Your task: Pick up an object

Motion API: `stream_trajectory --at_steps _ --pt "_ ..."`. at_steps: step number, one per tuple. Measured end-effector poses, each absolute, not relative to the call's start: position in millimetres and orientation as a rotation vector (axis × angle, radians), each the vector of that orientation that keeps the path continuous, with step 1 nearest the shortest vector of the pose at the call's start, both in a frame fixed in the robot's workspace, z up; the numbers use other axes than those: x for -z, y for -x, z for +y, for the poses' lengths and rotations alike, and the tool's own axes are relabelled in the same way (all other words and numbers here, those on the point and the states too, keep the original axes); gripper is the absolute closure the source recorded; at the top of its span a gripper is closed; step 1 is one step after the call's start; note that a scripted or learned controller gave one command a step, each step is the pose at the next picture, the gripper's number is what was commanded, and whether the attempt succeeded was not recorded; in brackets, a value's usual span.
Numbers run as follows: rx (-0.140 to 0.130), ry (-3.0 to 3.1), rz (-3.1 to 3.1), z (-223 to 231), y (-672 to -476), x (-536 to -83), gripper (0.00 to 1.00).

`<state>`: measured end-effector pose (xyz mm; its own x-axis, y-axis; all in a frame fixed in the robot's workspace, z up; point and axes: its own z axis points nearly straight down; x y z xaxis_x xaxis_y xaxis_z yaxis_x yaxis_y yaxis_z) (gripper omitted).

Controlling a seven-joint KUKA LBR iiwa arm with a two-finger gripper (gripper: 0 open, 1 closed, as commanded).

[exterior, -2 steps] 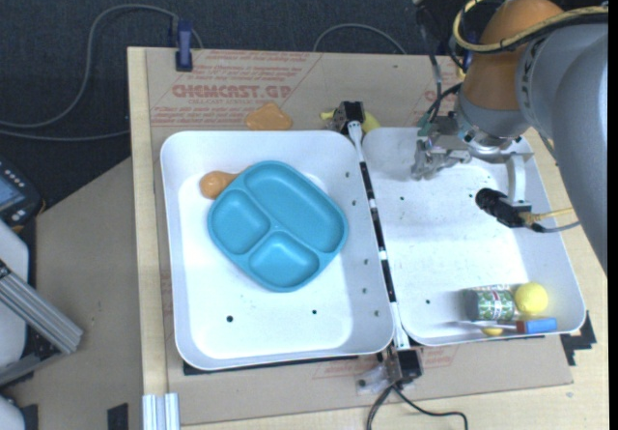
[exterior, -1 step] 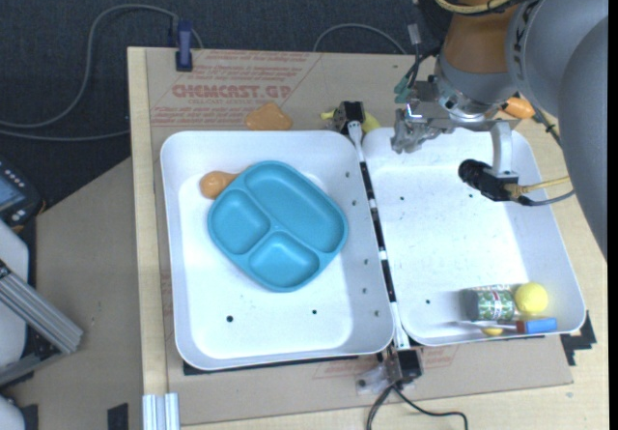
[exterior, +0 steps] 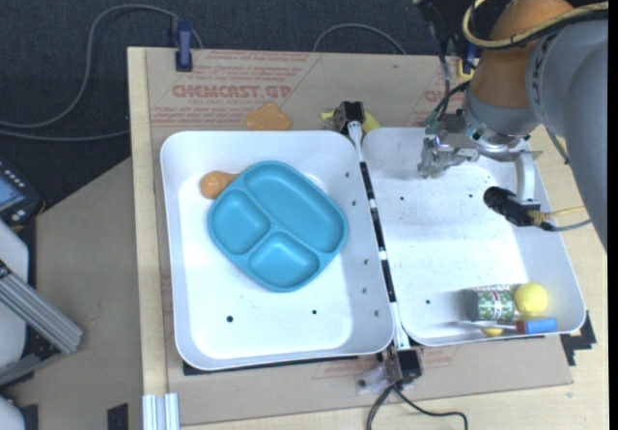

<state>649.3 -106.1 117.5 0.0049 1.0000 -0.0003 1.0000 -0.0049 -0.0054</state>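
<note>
A blue divided plate (exterior: 276, 224) lies in the left bin (exterior: 203, 322), with an orange object (exterior: 215, 184) tucked against its upper left edge. In the right bin (exterior: 454, 244) a small can (exterior: 493, 303), a yellow ball (exterior: 530, 299) and a thin red, yellow and blue item (exterior: 521, 327) lie together in the near right corner. My gripper (exterior: 436, 160) hangs over the far part of the right bin, well away from these objects, with nothing seen between its fingers.
The bins rest on a cardboard sheet (exterior: 232, 85). An orange scrap (exterior: 267, 116) and a yellow-black piece (exterior: 346, 115) lie on it behind the bins. A blue clip (exterior: 182, 44) with a cable sits at the back left. A black cable part (exterior: 510, 205) hangs over the right bin.
</note>
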Motion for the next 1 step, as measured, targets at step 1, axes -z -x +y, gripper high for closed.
stream_trajectory --at_steps 1 --pt "0.011 2.219 -2.234 -37.8 -668.8 -189.8 1.00"
